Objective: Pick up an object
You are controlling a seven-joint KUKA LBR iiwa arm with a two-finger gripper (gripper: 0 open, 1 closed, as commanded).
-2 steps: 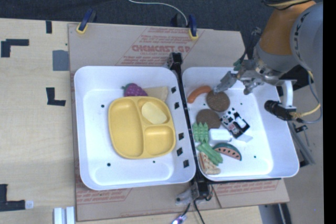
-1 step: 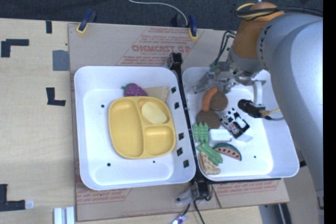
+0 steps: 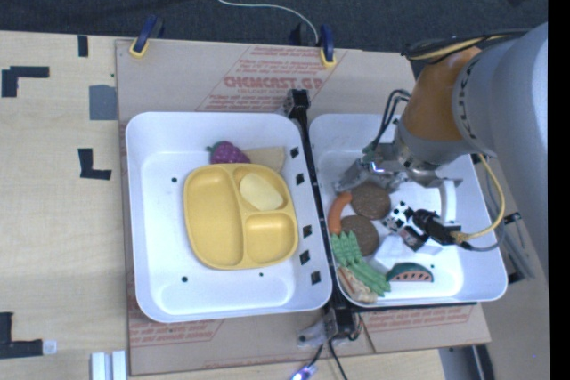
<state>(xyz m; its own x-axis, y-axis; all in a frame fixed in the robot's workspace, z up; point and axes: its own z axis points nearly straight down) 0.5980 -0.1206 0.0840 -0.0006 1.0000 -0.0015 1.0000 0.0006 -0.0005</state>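
Watermelon slice (image 3: 412, 272) lies low in right bin (image 3: 481, 280).
Pincer (image 3: 392, 169) hovers above round brown patties (image 3: 369, 202); grip unreadable.

The tool (image 3: 383, 166) hangs low over the right bin (image 3: 472, 280), just above two brown discs (image 3: 369, 202); a yellow tray (image 3: 218, 231) fills the left bin (image 3: 151, 218).

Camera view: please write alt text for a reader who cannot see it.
A grey robot arm reaches from the right over the right white bin of toy food, including a watermelon slice. The left white bin holds a yellow divided plate.
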